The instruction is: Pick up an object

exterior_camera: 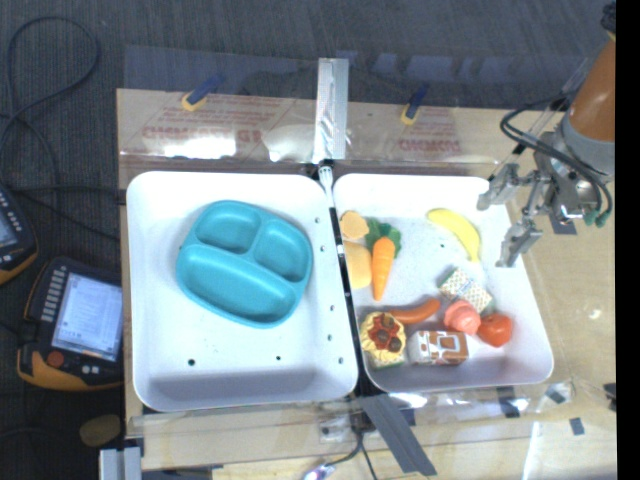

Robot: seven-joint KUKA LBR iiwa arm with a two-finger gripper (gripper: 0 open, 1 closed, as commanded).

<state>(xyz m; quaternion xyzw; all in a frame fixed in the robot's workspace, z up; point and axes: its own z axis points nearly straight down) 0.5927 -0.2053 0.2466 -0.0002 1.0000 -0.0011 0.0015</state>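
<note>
The gripper [507, 220] hangs over the right bin's [520, 313] far right edge, fingers apart and empty, near the banana [455, 231]

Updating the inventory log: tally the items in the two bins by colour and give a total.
Blue: 1, the divided plate
Yellow: 1, the banana
Orange: 2, the carrot and the hot dog
Red or pink: 2, the tomato and a pink piece
Mixed colours: 4
Total: 10

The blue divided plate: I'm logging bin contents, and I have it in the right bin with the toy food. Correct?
Not quite. The camera view shows the blue divided plate alone in the left bin; the toy food, like the carrot, is in the right bin.
</note>
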